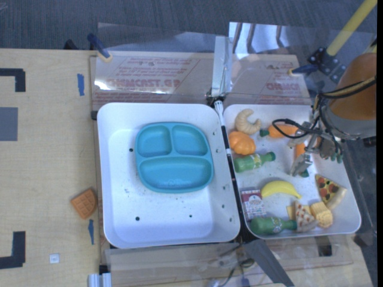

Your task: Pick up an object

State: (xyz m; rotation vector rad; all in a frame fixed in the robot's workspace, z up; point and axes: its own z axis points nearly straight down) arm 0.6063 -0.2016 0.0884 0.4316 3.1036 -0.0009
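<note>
A light wooden table carries two white bins. The left bin holds a blue divided plate. The right bin holds toy food: croissant, banana, green bottle, pizza slice. The end effector hangs low between bottle and pizza; whether it is open or closed cannot be told.

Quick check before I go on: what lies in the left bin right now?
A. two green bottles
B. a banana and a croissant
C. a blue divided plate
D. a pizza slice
C: the blue divided plate lies in the left bin, while the banana, croissant, green bottles and pizza slice all lie in the right bin.
</note>
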